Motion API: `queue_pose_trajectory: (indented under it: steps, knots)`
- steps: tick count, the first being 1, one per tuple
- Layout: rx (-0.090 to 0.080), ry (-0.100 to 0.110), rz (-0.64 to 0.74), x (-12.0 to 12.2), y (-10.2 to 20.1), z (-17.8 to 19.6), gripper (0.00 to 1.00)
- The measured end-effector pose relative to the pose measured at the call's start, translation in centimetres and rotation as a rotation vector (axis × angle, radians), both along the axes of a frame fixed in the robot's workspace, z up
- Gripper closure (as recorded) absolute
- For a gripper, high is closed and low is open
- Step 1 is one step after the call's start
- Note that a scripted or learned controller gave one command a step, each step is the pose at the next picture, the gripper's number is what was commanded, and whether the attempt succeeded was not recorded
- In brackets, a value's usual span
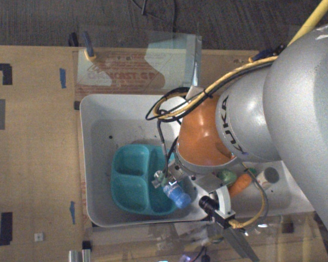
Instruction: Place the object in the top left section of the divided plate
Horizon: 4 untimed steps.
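The grey arm [284,102] spanned the frame's right. The white bin [98,146] held a teal divided plate [132,185] at lower centre. The tool [165,180] gripped a blue bottle [176,195] over the plate's right edge.

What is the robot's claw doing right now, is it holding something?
Gripper: over the teal divided plate, with a blue object right beside it; open, shut or holding it cannot be told.
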<state>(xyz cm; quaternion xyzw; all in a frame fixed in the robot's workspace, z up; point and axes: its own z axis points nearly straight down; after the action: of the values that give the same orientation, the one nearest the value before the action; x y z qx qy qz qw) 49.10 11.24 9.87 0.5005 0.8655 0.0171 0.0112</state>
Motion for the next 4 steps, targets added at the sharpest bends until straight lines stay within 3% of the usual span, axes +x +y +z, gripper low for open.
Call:
queue_pose_trajectory:
  steps: [1,2,3,4]
  knots:
    - [-0.021,0.032,0.206,-1.1,-1.1,2.7,1.00]
    - [-0.011,0.006,0.235,-0.3,-0.1,0.9,1.00]
    - [-0.015,0.012,0.198,3.6,-0.1,-0.1,1.00]
    - [-0.019,0.008,0.196,3.6,-0.3,-0.2,0.00]
